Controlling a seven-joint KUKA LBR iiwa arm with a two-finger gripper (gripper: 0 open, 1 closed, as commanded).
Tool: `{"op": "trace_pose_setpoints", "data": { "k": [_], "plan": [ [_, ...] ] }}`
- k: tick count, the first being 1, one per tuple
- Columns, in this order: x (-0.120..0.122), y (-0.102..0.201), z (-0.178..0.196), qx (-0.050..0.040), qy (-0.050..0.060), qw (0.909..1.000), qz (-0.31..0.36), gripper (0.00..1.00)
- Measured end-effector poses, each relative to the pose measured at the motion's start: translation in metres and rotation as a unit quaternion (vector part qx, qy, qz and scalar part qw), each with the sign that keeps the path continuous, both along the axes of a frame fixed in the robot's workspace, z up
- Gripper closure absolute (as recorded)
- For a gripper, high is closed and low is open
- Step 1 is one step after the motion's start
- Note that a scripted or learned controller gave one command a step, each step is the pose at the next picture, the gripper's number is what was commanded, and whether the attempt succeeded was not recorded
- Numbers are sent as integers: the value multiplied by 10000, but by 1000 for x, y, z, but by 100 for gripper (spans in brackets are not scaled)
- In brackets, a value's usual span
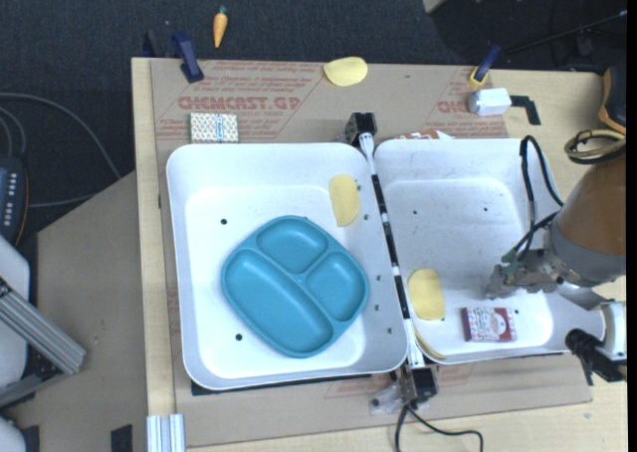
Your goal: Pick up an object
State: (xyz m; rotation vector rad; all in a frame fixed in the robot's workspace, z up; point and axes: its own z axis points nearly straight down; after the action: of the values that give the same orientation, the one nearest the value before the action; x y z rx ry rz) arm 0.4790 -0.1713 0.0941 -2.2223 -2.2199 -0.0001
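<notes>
We see the gripper (510, 279) low in the right bin (448, 181), near its right wall, just above and to the right of a small red and white packet (488, 325). The fingers are small and blurred against the white floor, so we cannot tell how far apart they stand, and we see nothing between them. We also cannot tell whether they touch the bin floor. The packet lies flat near the bin's front edge, close to the gripper but apart from it.

Behind the gripper, the grey arm (597, 231) with its orange band enters from the right, and a black cable (530, 181) loops up from the wrist across the bin's right side.

To the left of the packet, a yellow oval piece (426, 293) lies in the right bin just beside the divider between the two bins.

In the left bin (199, 191), a blue plate with three compartments (294, 284) lies flat, taking up much of the floor. A second yellow piece (344, 199) rests near that bin's upper right corner.

Outside the bins, on the brown bench (259, 97), we see a third yellow piece (345, 71) at the far edge, a small patterned packet (214, 126) near the left bin's far corner, a blue clip (186, 57) at the far left, and a small white box (492, 101) at the far right. A little orange carrot-shaped toy (220, 28) lies on the dark floor beyond the bench.
</notes>
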Motion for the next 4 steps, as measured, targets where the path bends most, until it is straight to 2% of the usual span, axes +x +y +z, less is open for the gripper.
{"op": "trace_pose_setpoints", "data": {
  "k": [1,2,3,4],
  "plan": [
    [0,0,0,1,1,10000,0,0],
    [68,13,74,-4,-10,10000,11,0],
    [187,58,-10,-5,-5,10000,17,0],
    [145,-7,-9,-6,6,10000,3,0]
  ]
}}
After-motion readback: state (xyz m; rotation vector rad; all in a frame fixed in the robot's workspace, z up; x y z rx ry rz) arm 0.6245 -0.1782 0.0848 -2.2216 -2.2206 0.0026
